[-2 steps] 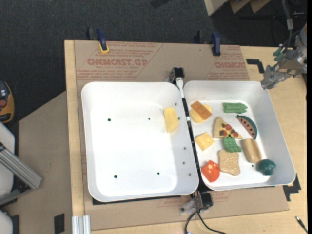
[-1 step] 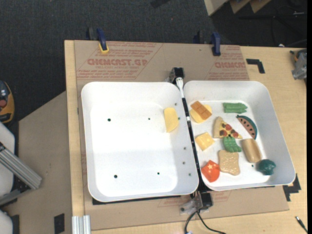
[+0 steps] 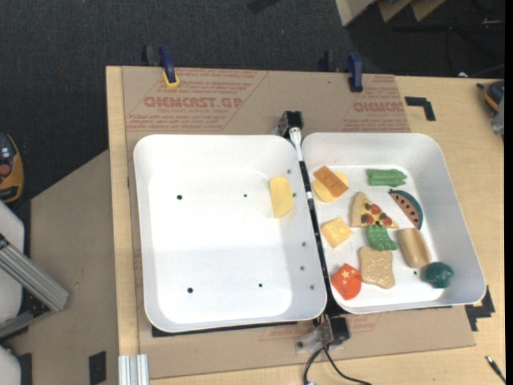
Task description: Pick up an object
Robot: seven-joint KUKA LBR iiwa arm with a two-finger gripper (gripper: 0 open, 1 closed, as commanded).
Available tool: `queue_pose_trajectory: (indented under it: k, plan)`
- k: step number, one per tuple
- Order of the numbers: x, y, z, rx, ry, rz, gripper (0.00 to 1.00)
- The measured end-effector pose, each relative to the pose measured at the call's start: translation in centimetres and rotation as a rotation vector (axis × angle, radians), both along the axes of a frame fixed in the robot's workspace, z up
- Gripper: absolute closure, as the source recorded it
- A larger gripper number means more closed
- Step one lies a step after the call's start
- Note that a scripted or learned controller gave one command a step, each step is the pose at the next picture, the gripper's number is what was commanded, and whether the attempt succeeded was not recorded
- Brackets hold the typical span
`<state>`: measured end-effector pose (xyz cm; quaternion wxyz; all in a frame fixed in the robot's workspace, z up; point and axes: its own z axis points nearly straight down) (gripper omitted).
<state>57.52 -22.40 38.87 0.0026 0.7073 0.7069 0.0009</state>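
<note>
The right bin [image 3: 449,215] holds several toy food pieces: an orange block [image 3: 329,183], a green piece [image 3: 386,177], a watermelon slice [image 3: 405,206], a pizza slice [image 3: 369,212], a yellow cube [image 3: 336,232], a green leafy piece [image 3: 381,237], a tan cylinder [image 3: 414,247], a dark green ball [image 3: 438,274], a tan cracker [image 3: 376,267] and a red piece with a star [image 3: 345,281]. A single pale yellow piece [image 3: 280,196] lies in the left bin [image 3: 200,295], near its right wall.
The bins sit on a brown cardboard sheet [image 3: 200,95] held by two blue clamps [image 3: 167,64] at the back edge. A cable [image 3: 329,363] runs off the front. A metal rail [image 3: 32,275] lies at the far left.
</note>
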Motion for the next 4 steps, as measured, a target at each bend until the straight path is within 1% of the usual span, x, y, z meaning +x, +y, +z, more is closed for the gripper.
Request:
queue_pose_trajectory:
  k: [1, 2, 3, 4]
  plan:
    - [-4.3, 0.0, 2.1, 0.003, 0.005, 0.000, 1.00]
    - [-8.6, 0.1, 4.6, 0.002, 0.004, 0.001, 1.00]
    - [-9.6, 0.0, 9.3, -0.001, 0.000, 0.001, 1.00]
    - [-9.6, 0.0, 14.8, -0.001, -0.002, 0.002, 1.00]
